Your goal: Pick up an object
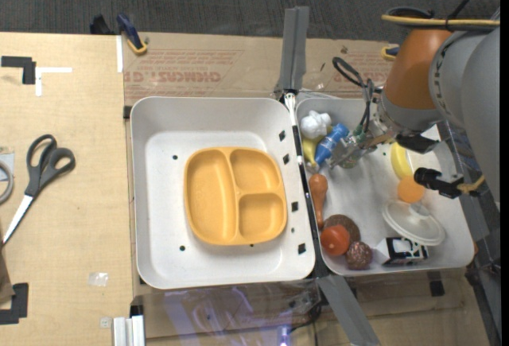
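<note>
Orange-banded arm [421,70] over right bin [457,257], hand [347,152] beside blue object [330,141] near divider, grip indiscernible.

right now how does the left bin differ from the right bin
The left bin holds a single yellow divided plate lying flat at its middle; the right bin holds many small things, among them a tomato and a blue bottle. The gripper is down in the right bin, not the left bin. Both are shallow, white, side by side.

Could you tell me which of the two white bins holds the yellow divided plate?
The left bin; the yellow divided plate lies in it, while the right bin holds small objects.
</note>
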`<state>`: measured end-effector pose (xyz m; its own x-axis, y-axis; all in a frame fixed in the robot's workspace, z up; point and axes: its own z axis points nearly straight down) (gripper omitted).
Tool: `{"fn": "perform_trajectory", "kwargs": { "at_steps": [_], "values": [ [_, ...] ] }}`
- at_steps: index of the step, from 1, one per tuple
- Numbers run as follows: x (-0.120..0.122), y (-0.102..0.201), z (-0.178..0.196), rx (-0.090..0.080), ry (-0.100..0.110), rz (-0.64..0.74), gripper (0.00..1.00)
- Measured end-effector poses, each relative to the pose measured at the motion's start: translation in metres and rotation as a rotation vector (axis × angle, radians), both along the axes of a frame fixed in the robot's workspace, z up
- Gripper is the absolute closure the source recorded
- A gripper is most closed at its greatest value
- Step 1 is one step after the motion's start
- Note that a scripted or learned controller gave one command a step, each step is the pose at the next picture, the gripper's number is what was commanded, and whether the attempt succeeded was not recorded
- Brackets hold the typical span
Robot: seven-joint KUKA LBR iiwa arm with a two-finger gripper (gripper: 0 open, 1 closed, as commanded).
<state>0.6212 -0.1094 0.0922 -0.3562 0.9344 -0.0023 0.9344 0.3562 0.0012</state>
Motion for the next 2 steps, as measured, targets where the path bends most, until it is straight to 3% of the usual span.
{"fn": "perform_trajectory", "kwargs": {
  "at_steps": [1, 2],
  "values": [
    [0.0123, 0.0057, -0.0003, 0.000, 0.002, -0.121, 0.00],
    [0.0131, 0.0054, 0.0092, -0.002, 0.001, -0.117, 1.00]
  ]
}}
